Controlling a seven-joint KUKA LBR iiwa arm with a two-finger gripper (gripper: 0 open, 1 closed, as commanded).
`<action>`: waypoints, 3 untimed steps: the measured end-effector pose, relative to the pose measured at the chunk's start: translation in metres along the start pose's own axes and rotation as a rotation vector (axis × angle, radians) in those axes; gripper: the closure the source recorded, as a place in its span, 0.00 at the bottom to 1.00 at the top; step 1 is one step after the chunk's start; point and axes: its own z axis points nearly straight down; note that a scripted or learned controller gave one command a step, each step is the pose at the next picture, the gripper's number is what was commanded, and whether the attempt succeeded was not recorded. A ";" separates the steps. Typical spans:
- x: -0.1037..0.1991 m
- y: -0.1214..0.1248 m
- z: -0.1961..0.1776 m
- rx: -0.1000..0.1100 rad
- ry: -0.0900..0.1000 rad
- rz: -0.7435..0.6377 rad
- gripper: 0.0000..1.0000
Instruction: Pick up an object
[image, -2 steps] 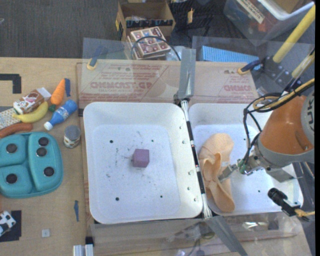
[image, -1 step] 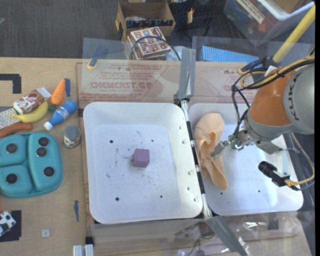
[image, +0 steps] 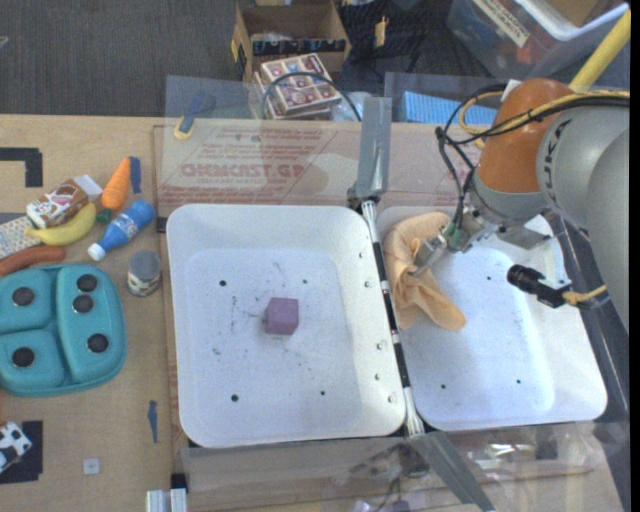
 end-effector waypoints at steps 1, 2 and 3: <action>0.032 -0.035 -0.001 -0.013 -0.008 -0.079 0.00; 0.006 0.004 0.000 -0.004 0.000 0.112 0.00; 0.005 -0.049 0.000 -0.013 -0.007 0.037 0.00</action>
